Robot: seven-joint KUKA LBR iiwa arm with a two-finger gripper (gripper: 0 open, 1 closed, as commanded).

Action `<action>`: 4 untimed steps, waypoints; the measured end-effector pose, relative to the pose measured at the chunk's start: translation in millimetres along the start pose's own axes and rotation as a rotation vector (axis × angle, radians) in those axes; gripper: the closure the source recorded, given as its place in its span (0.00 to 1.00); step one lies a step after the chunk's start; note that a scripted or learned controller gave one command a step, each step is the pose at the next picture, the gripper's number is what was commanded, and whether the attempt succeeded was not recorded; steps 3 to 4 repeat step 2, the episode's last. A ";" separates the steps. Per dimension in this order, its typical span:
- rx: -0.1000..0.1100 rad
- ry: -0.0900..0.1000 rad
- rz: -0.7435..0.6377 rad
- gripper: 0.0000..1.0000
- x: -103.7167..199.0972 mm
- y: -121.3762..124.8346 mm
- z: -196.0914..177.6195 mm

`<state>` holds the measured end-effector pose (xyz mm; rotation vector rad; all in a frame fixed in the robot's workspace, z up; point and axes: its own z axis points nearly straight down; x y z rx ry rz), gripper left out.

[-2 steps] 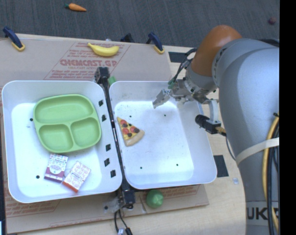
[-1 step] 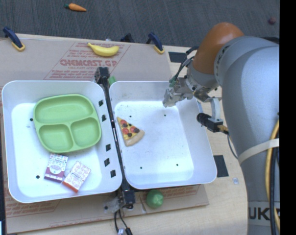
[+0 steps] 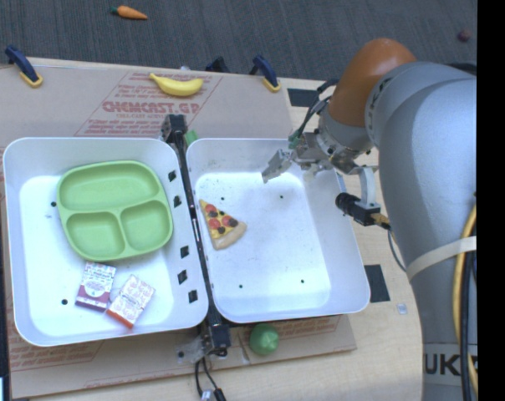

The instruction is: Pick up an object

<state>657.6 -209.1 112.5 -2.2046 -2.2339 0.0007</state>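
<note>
The arm (image 3: 420, 182) enters my view from the right, grey with an orange band, and bears the letters "UK" near the lower right. The worktop (image 3: 35, 98) carries a cardboard sheet printed "CHEMCAST" in red at its far edge. Two white bins sit side by side on it. The left bin (image 3: 18, 249) holds a green divided plate (image 3: 114, 207) toward its far side and two small snack packets (image 3: 114, 292) near its front edge; I cannot read their print. The right bin (image 3: 319, 249) holds a toy pizza slice (image 3: 220, 223) close to its left wall. The tool (image 3: 279, 165) hangs over the far edge of the right bin, well apart from the slice, and I see nothing between its tips. A toy banana (image 3: 177, 83) lies on the cardboard at the far edge; a green ball (image 3: 264, 339) rests at the front edge.
</note>
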 end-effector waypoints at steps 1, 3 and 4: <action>-0.003 0.000 0.007 0.00 80.0 -60.3 -94.5; 0.003 -0.001 0.005 0.00 119.2 -108.4 -57.4; 0.003 -0.001 0.005 0.00 119.2 -108.4 -57.4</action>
